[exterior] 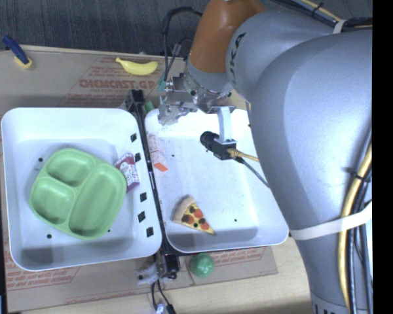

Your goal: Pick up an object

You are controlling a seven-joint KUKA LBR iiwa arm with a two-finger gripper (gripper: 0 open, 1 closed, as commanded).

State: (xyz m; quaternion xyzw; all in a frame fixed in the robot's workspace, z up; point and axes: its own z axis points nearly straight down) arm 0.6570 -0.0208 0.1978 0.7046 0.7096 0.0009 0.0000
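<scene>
gripper (172, 112): over right bin's (249, 231) far-left corner, grasp state cannot tell | target: pizza slice (193, 216), likely light, stiff, flat | grasp: across crust edge

The grey arm (301, 110) reaches in from the right, its pincer (169, 114) low, perhaps angled downward.

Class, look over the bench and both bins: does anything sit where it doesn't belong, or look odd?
Yes. A banana and a green ball lie outside the bins on the cardboard, the banana behind them, the ball in front of the right bin.
</scene>
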